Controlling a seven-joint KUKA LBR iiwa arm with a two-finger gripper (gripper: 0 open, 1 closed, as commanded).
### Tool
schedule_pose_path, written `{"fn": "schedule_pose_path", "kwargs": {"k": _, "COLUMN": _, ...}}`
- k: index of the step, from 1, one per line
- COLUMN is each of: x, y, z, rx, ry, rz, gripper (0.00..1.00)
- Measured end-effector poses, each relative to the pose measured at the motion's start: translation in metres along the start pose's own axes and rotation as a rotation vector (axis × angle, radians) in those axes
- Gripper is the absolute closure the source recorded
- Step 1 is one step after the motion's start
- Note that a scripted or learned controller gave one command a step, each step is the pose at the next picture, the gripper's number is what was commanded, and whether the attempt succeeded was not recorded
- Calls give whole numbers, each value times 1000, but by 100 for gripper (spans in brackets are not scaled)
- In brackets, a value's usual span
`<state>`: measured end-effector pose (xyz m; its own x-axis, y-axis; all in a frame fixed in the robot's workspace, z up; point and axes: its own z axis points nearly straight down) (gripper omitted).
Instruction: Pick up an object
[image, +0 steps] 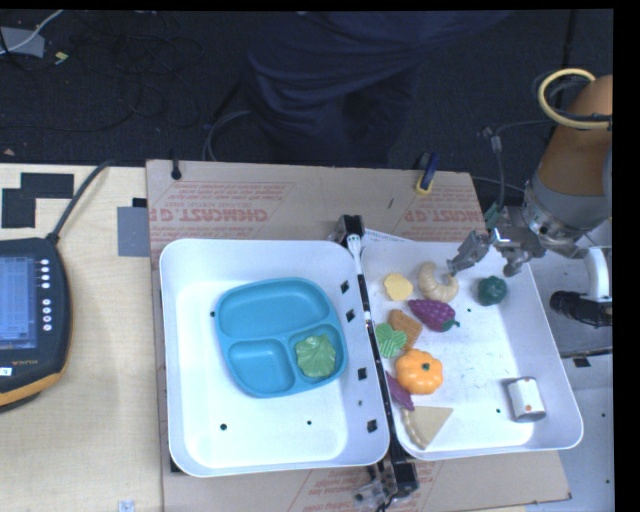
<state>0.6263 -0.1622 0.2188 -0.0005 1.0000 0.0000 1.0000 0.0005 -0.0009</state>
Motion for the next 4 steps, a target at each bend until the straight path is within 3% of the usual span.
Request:
{"fn": "schedule_pose_path", "kwargs": {"k": 1, "x": 29, "y": -11, "z": 134, "rx": -4, "ry": 3, "rz": 2, "gripper": 0}}
{"fn": "schedule_pose_path", "kwargs": {"k": 2, "x": 49, "y": 19, "z": 131, "rx": -1, "ry": 1, "rz": -2, "gripper": 0}}
{"fn": "schedule_pose_path", "kwargs": {"k": 3, "x": 38, "y": -22, "z": 131, "rx": 5, "ry": 1, "rz": 2, "gripper": 0}}
{"fn": "schedule_pose_path", "kwargs": {"k": 4, "x": 69, "y": 19, "z": 131, "rx": -2, "ry": 0, "rz": -3, "gripper": 0}}
